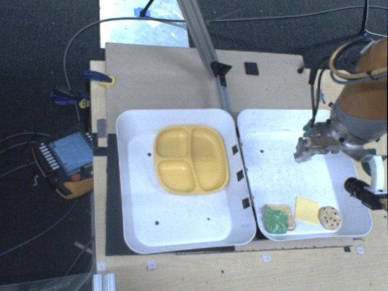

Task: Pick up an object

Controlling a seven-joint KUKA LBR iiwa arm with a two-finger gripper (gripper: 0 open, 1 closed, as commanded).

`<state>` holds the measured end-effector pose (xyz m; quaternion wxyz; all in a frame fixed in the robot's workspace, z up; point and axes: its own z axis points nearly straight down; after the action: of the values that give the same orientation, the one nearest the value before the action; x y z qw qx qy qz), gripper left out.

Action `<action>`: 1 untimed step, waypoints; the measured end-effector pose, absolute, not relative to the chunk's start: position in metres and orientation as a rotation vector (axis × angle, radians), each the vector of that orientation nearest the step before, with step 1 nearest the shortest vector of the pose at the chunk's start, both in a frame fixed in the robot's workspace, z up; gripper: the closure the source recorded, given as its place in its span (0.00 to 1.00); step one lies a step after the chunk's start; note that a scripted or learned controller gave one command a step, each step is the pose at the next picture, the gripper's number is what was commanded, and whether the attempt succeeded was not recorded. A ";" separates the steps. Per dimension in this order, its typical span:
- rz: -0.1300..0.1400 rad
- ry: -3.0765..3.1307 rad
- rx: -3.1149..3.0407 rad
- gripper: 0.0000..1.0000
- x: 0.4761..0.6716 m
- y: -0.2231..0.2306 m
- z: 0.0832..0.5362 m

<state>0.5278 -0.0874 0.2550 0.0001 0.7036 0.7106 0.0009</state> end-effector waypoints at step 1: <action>0.004 2.233 2.210 1.00 0.523 -0.032 0.239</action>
<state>0.5228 -0.0324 0.2385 -0.0002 0.7034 0.7108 0.0012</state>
